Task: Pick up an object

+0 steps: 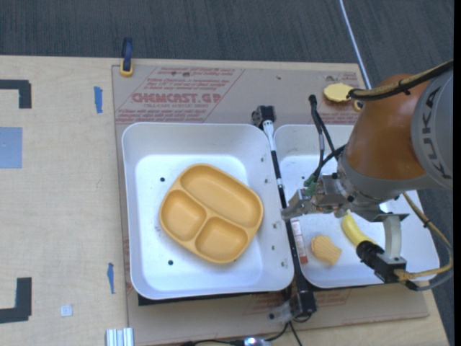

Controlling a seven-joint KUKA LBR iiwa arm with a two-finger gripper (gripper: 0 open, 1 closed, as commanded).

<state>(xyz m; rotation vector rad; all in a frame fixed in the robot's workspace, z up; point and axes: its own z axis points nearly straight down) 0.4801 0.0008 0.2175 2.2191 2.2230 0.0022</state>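
Arm low over right bin [403,276], approach step. Claw [328,202] state: cannot tell, wrist hides it. Corn piece [325,250] and banana [351,229] lie just near of it, ungrasped. Divided yellow plate [210,213] in left bin [137,193]. Next: settle over one target, descend.

Grey arm [425,121] entering from the right, orange band [382,132] above the wrist, wrist bent steeply downward. Gripper [320,202] low beneath the band, pointing toward the left, cables looping around the wrist housing.
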